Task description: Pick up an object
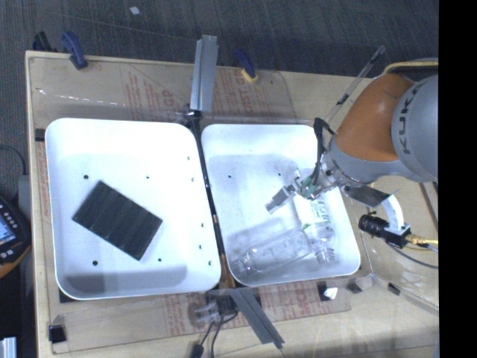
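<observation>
Over the right bin's [223, 200] far side, the gripper [297, 189], jaw state unclear, hovers beside clear bottles [279, 250].

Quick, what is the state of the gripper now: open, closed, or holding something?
Gripper: it sits low in the right bin above the clear plastic bottles; its state cannot be told.
</observation>
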`<state>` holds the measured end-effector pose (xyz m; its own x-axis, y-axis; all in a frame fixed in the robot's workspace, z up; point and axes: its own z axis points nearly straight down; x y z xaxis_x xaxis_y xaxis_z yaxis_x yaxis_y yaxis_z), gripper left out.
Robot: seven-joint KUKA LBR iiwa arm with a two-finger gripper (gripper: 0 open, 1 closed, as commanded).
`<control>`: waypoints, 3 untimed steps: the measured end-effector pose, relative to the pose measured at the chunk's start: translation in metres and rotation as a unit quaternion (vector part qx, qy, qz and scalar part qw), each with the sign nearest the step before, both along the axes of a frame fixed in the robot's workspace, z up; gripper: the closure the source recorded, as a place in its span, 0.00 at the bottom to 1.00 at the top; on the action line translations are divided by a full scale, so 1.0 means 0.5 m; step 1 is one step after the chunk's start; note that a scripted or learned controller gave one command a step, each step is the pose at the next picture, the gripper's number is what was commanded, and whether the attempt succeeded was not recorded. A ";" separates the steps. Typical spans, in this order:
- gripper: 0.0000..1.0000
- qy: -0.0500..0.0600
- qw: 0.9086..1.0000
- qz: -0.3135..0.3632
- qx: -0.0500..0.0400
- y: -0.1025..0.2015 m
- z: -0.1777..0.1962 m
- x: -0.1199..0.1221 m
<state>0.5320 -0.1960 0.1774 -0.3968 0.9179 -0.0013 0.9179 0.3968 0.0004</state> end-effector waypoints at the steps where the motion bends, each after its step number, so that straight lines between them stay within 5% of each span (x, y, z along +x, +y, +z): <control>1: 0.00 -0.001 0.994 0.105 -0.001 0.053 0.197 -0.017; 2: 0.00 0.002 0.988 0.155 0.001 -0.029 0.084 0.012; 3: 0.00 0.000 0.983 0.185 0.000 -0.030 0.055 0.070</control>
<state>0.5671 -0.2108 0.2047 -0.7040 0.7102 -0.0020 0.7102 0.7040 0.0004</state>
